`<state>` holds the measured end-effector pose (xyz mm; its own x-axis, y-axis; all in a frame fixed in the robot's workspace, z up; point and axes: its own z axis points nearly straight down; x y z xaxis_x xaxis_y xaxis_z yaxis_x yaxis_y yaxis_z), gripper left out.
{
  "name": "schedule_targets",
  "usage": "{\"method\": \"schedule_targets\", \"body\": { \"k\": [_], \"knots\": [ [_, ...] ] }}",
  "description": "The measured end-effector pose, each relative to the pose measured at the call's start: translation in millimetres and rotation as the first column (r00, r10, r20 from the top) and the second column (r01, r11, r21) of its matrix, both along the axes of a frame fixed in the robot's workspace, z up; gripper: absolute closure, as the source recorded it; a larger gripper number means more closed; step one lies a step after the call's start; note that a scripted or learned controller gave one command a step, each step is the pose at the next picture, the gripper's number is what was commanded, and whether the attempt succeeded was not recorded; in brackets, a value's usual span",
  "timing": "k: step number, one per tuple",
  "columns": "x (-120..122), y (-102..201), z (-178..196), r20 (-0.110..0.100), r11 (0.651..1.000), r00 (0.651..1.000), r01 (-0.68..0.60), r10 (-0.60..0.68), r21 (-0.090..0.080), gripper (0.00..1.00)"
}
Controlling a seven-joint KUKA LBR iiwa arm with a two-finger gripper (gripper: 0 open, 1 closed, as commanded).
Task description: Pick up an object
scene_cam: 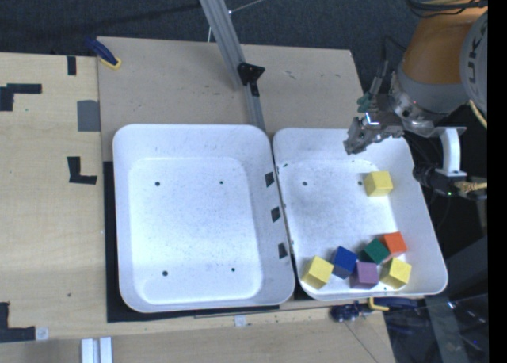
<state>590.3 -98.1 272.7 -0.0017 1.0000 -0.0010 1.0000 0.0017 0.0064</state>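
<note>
Wooden bench [182, 76] bears two white bins [194, 139]; end effector [358, 141] grip unclear above the right bin [317, 143].

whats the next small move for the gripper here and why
Probably a short shift toward the lone yellow cube and then down over it. The gripper hangs near the far edge of the right bin with nothing between its fingers, and that cube sits closest to it, apart from the cluster of blocks at the bin's near edge, so it looks like the easiest pick.
</note>
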Motion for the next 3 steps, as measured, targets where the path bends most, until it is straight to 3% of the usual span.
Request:
{"method": "schedule_targets", "body": {
  "k": [3],
  "knots": [
    [-38, 142, -8, -0.009, 1.0, 1.0, -0.006, 0.006, 0.003, 1.0]
  ]
}}
